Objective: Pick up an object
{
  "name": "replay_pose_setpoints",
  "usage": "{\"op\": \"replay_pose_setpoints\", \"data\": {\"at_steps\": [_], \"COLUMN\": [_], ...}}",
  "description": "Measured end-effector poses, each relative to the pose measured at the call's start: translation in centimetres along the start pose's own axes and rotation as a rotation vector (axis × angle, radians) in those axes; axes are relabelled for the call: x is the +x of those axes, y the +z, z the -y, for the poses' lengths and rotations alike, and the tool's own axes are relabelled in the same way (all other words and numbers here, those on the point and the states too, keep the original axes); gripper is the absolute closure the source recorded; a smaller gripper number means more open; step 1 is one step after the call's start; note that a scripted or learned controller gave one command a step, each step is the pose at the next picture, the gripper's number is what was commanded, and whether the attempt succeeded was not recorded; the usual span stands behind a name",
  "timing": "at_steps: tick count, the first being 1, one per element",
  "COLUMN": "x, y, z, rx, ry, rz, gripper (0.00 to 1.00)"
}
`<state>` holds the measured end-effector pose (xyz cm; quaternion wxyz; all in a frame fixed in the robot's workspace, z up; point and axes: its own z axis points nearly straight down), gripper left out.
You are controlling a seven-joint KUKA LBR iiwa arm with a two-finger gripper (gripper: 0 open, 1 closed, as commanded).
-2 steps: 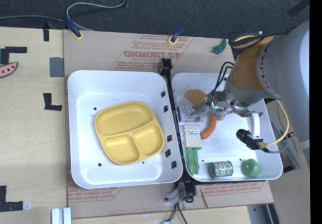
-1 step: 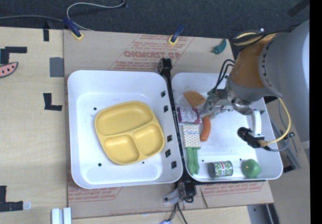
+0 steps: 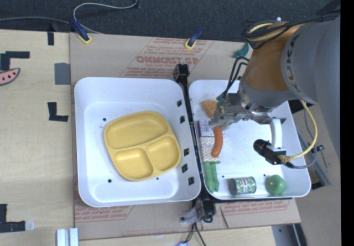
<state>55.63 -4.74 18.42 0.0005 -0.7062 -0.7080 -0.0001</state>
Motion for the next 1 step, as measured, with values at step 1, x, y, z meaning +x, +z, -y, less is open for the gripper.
{"op": "replay_pose_setpoints", "data": {"at_steps": [1], "x": [4.70], "y": [-6.43], "z": [4.87], "rx": [0.000], "ry": [0.000], "rz": [0.000], "gripper": [1.00]}}
